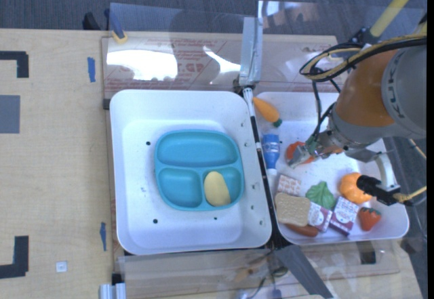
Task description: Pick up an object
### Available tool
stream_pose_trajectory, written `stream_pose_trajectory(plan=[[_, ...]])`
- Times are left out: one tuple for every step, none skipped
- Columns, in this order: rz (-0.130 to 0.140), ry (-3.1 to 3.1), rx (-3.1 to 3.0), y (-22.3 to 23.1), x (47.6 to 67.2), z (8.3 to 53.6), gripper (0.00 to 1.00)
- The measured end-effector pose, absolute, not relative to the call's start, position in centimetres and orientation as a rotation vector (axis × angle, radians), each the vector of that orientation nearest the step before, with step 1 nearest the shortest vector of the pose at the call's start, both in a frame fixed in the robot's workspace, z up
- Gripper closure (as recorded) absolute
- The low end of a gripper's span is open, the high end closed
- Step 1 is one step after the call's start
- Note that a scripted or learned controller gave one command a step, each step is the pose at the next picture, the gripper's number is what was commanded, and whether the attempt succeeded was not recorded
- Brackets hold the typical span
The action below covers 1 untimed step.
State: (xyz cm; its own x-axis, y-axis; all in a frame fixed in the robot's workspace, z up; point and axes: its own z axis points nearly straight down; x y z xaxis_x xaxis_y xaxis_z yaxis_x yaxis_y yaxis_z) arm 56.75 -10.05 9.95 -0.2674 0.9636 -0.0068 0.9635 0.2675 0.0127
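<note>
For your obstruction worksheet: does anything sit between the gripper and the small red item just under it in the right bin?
Nothing visible does. The gripper hangs right over the red item; the blue bottle stands to its left and the cracker lies below, both clear of it.

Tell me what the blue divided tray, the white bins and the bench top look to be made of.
Blue divided tray: likely moulded plastic, matte to satin, judging by its even colour and rounded compartment walls.
White bins: probably plastic, smooth and faintly glossy, with soft rounded rims.
Bench top: seems to be light wood or plywood; pale tan with faint grain, unpolished.
</note>
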Motion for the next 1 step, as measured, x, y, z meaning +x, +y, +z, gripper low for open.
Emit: stream_pose_trajectory(plan=[[0.013,2.515,1.868,-3.86,61.18,18.97,1.00]])
